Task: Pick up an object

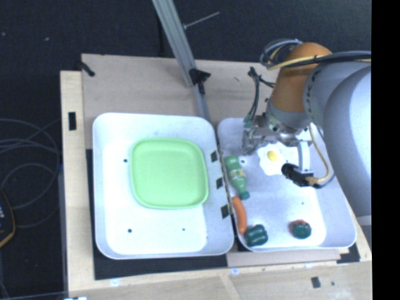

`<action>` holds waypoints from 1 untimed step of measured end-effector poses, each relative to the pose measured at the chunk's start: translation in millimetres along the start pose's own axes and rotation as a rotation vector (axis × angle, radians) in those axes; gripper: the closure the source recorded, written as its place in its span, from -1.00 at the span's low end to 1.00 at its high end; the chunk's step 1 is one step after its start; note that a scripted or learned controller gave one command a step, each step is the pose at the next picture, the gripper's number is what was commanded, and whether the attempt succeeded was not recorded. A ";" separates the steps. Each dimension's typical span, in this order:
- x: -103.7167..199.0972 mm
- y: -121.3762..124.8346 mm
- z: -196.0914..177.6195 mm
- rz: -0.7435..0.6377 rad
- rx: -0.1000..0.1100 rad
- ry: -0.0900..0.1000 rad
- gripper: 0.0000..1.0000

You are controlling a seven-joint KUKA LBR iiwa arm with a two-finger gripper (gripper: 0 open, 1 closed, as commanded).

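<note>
The gripper (253, 139) is hanging over the right bin's (331, 230) far-left corner, its grip impossible to read, with the upright-lying green bottle (235, 174) just toward me.

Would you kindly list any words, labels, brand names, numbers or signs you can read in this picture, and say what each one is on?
None: no text can be read anywhere in this view.
Green plate, left bin, right bin: plain, no markings.
Bottle: any label is too small and blurred to read.
Arm: no legible lettering.
</note>
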State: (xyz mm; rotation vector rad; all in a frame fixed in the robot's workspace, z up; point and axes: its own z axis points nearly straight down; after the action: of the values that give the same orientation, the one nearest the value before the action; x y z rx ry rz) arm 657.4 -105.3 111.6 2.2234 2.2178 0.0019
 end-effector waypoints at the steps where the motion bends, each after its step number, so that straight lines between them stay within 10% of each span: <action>1: -6.9 5.9 -60.1 -0.001 -0.004 -0.001 1.00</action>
State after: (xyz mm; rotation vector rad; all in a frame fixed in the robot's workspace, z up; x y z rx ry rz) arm 663.2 -112.2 171.7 2.2195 2.2168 0.0059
